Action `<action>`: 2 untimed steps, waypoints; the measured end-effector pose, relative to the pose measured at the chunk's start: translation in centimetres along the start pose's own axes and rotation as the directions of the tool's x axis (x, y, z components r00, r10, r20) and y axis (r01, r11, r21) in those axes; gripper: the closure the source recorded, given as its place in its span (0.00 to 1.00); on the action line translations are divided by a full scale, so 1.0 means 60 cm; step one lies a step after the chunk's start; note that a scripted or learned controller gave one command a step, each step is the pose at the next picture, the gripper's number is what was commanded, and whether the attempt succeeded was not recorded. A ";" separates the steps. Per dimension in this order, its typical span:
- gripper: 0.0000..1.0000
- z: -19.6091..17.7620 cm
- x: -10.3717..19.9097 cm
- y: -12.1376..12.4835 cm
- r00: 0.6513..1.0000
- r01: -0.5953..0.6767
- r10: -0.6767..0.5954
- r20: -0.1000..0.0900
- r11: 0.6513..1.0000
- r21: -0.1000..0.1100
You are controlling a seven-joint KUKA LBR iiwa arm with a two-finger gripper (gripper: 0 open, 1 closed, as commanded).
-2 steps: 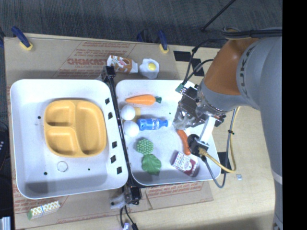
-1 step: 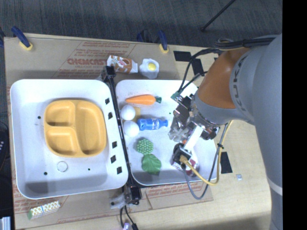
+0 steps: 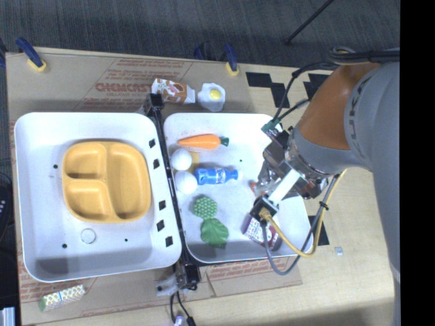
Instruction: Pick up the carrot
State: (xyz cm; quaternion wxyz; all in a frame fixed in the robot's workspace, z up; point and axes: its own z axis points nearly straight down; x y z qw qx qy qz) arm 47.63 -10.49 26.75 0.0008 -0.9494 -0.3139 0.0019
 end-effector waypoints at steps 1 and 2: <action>1.00 0.020 0.012 -0.016 0.997 -0.075 0.075 0.000 0.997 0.003; 1.00 0.034 0.054 -0.072 0.999 -0.032 0.032 0.001 0.999 0.003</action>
